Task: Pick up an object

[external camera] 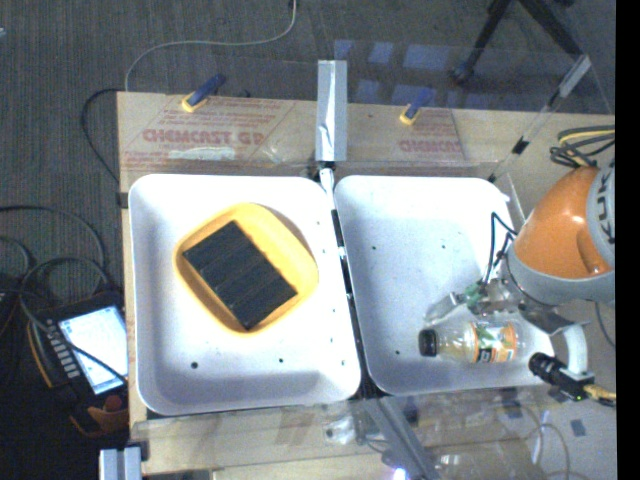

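Bottle (468,343) lies in the right bin (400,268) under the hand (487,298), whose grip I cannot tell.

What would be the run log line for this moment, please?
arm: over right bin | pincer: above bottle, grip unclear | bottle: lying on side, right bin | yellow dish with dark pad: left bin | pick: not confirmed

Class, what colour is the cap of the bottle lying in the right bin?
Black, seen in the camera view on the bottle.
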